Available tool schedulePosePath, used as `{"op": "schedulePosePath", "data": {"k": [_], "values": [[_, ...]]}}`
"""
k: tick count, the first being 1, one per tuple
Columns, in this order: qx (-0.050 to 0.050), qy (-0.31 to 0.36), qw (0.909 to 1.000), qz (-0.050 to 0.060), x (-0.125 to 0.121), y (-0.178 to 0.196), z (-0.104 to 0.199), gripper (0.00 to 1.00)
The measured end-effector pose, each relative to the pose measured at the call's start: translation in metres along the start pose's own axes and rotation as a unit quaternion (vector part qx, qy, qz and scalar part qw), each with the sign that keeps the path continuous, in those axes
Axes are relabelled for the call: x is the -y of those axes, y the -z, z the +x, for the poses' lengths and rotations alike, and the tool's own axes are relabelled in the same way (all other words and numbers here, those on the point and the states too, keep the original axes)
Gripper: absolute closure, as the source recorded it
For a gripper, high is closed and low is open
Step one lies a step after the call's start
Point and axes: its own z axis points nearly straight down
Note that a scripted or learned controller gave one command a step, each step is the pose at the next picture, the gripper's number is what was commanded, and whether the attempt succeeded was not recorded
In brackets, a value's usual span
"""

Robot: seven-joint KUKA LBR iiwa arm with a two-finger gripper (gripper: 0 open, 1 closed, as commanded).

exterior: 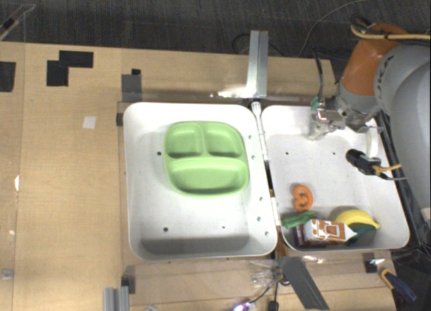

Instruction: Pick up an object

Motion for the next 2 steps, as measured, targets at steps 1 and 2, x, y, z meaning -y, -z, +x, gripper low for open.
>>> {"op": "schedulePosePath", "data": {"k": [1,2], "values": [[0.0,0.001,1.0,0.0,0.0,0.0,0.0003,0.0],[0.001,0.004,1.0,-0.001,-0.0023,0.0097,0.0015,1.0]]}}
